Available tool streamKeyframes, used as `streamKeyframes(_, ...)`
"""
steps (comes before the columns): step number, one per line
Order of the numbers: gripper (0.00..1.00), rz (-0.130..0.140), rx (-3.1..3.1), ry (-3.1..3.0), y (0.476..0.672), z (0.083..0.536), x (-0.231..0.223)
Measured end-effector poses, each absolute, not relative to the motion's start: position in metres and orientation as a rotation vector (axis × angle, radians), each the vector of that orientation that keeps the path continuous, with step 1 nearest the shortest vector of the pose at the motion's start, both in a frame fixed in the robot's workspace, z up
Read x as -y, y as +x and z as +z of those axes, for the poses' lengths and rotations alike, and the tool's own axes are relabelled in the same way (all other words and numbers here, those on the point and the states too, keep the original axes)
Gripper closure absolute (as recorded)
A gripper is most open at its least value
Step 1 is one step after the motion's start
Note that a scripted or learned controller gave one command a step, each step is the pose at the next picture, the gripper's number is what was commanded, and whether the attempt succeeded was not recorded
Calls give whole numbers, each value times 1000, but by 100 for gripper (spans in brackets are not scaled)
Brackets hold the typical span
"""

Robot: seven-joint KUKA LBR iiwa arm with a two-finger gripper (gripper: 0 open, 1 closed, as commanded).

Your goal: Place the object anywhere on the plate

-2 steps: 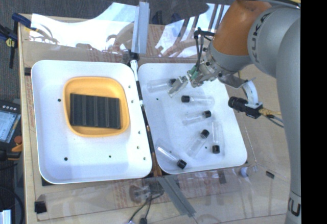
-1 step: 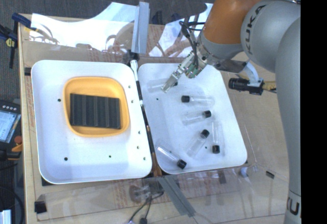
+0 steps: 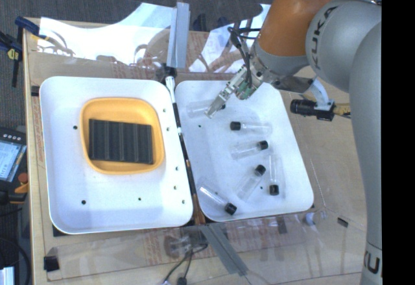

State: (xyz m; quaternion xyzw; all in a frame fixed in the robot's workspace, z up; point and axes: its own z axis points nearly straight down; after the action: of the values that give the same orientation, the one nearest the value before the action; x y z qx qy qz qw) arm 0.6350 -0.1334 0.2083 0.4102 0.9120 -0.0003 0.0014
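While the arm reaches in, gripper (image 3: 214, 108): above right bin (image 3: 295, 167); finger state: cannot tell
Vials (image 3: 249, 147): scattered in right bin
Plate (image 3: 122, 136): in left bin (image 3: 55, 167)

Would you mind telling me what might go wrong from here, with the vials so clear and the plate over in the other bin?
1. The vials are clear, small and lie at different angles in the right bin, so the gripper might close on nothing.
2. A vial might roll away if nudged.
3. The yellow plate lies in the left bin, past the raised rims where the two bins meet; a loosely held vial might drop on the way.
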Motion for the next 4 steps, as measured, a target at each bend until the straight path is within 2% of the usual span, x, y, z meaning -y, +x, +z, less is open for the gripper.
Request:
streamKeyframes(1,0,-1,-2863,1287,635,208,133)
streamKeyframes(2,0,-1,-3057,741,625,208,83)
streamKeyframes(3,0,-2,-3056,743,625,208,84)
streamKeyframes(4,0,0,-3134,232,638,192,58)
